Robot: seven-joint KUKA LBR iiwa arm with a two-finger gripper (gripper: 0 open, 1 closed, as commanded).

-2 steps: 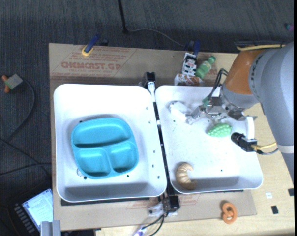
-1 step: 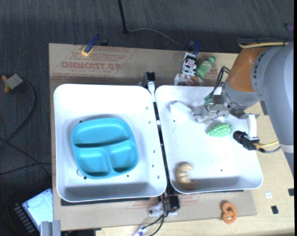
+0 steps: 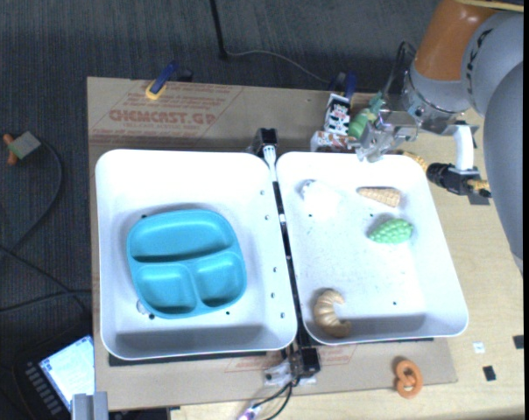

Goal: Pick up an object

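Above the right bin's (image 3: 440,261) far rim, the claw (image 3: 376,140), whose grip I cannot tell, risks clipping that rim while descending toward the green bumpy toy (image 3: 391,230)

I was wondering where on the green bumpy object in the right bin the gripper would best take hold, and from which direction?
Probably across the middle of the green bumpy object, coming straight down. It lies flat in the right bin, wider than deep, so closing across its short front-to-back width seems surest. Space lies open around it; the tan cone sits apart behind it.
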